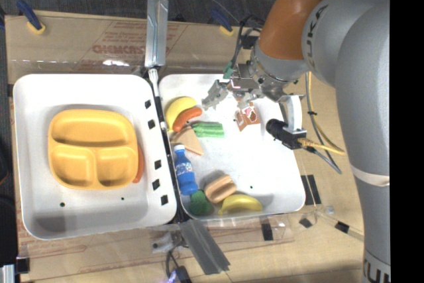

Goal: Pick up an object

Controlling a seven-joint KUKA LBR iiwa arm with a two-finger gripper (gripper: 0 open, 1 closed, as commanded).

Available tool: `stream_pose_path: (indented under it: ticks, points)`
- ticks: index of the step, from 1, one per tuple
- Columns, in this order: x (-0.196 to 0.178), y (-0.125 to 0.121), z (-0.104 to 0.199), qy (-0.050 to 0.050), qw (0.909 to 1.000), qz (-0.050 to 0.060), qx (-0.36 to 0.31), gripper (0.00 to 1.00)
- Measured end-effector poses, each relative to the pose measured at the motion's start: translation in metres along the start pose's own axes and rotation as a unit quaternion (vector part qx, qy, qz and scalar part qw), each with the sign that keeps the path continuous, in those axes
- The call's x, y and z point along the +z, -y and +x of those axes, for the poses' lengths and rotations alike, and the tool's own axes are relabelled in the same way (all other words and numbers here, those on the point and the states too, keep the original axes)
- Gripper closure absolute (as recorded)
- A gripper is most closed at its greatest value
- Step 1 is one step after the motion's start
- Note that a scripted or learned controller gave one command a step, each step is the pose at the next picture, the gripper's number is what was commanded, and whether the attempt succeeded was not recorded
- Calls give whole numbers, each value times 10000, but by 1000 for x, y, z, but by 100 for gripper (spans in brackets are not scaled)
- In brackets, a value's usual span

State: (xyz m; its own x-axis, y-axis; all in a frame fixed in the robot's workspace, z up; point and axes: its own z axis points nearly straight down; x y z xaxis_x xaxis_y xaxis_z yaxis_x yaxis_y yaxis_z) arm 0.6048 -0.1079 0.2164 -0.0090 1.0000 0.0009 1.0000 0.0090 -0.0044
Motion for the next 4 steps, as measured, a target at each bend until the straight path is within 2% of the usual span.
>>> stream_pose_path:
  ticks: [1,2,3,4]
  points:
    - [111,11,-2,13,9961,-56,-879,0]
    - [99,10,-3,21,9959,-66,-902,100]
    - [-68,2,26,6,9999,-73,101,100]
    - [-62,4,26,5,9999,-15,102,0]
